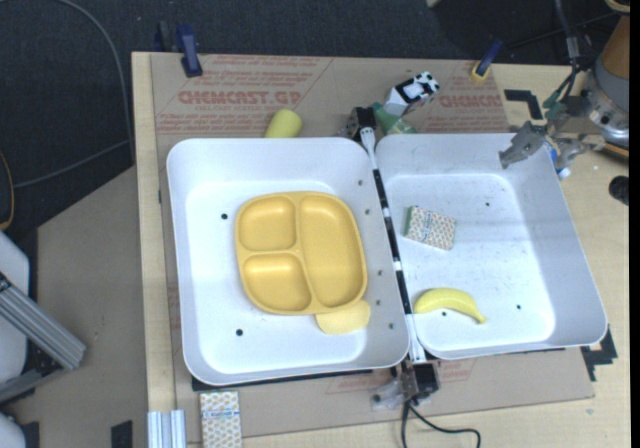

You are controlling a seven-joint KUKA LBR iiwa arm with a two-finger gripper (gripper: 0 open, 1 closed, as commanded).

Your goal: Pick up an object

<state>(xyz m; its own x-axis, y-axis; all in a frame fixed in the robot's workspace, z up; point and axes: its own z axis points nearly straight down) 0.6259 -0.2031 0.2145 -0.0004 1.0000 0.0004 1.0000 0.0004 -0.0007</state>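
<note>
In the right bin (540, 236) a yellow banana (450, 304) lies near the front left corner. A small green-patterned packet (430, 228) rests flat further back, close to the bin's left wall. The left bin (200, 236) holds a yellow divided plate (300, 251), and a pale yellow piece (343, 318) pokes out from under its front edge. My gripper (528, 143) hangs over the far right corner of the right bin, well away from the banana and the packet, with nothing seen in it.
Behind the bins, on the cardboard, lie a yellow cylinder (284, 123) and a black-and-white toy (413, 92). Blue clamps (187, 49) (487, 60) grip the board's far edge. A patterned packet (220, 416) sits in front of the left bin.
</note>
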